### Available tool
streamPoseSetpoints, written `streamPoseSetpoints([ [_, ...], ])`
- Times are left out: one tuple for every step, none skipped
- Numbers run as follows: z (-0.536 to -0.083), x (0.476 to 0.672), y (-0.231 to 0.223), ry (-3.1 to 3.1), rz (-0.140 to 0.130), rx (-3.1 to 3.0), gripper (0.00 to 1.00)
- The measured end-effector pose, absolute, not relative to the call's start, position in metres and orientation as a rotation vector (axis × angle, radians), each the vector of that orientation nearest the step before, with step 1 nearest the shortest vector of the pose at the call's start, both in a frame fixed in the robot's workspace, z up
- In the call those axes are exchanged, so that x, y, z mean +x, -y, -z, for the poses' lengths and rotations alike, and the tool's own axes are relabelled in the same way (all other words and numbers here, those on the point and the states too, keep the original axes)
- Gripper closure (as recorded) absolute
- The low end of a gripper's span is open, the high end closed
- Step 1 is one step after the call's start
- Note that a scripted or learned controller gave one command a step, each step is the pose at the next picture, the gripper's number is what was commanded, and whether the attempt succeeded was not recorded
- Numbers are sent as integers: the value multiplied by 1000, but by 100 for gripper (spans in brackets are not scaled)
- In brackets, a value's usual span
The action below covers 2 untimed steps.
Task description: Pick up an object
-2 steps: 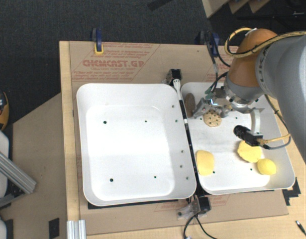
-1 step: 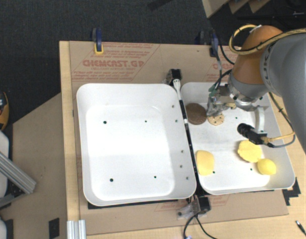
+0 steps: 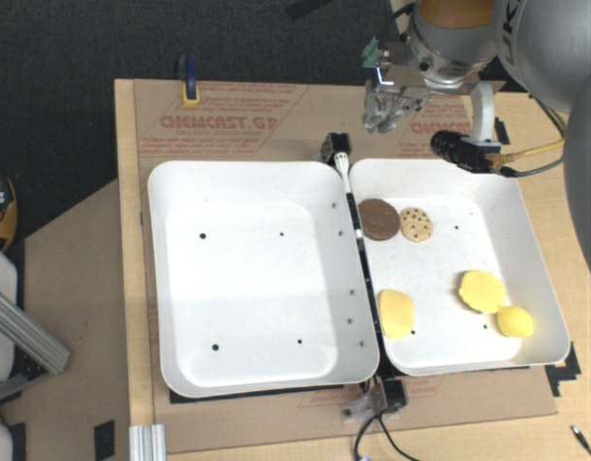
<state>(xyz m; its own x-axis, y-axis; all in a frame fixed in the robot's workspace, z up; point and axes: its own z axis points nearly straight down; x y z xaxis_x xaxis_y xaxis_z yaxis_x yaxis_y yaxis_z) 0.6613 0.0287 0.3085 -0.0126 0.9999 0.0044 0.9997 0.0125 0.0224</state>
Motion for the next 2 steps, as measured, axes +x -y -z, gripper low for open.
streamPoseSetpoints([
  [-237,626,-68,-2233,9,2222,100],
  [-488,621,-68,-2214,-27,2209,100],
])
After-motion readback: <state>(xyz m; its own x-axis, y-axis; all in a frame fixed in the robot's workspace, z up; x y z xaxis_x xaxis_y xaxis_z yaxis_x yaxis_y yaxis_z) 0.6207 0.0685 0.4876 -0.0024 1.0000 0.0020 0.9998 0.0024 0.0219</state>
